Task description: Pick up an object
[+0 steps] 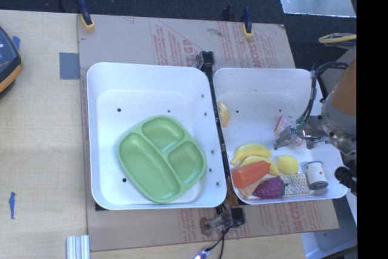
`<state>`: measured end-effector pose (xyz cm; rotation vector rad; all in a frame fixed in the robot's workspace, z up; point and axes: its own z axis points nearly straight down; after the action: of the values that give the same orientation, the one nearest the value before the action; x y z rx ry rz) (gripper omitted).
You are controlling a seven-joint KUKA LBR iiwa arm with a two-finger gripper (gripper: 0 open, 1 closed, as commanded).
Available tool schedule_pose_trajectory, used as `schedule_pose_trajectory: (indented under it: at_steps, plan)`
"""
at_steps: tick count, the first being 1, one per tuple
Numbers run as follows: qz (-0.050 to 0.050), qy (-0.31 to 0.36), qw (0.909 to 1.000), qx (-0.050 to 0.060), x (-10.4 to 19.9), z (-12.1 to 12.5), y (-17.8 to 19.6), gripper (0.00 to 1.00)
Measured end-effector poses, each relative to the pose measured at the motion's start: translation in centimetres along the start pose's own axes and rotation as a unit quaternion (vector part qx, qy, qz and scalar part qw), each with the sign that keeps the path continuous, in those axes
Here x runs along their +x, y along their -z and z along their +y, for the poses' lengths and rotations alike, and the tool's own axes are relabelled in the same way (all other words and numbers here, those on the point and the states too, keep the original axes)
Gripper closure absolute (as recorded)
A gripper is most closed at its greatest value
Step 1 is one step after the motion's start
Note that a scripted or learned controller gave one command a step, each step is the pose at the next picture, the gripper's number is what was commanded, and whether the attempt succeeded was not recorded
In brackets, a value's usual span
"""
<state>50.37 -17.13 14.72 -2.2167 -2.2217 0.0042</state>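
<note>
The arm [339,103] is running off the right edge. The jaws [286,140], their state unclear, are hovering in the right bin [260,79], just beyond the banana [251,152] and lemon [287,164].

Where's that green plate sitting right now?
The green plate lies flat in the left bin, toward its front. The toy food, such as the banana, is in the right bin.

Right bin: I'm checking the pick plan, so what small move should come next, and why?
Probably lower the pincer toward the yellow lemon just below it. The toys cluster in the right bin's near corner, and none sits between its tips.
</note>
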Motion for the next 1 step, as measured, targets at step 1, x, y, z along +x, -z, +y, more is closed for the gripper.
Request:
schedule_pose_trajectory:
  at_steps: [1]
  plan:
    - [-0.002,0.002,1.0,-0.004,0.83,6.58,-5.12,0.0]
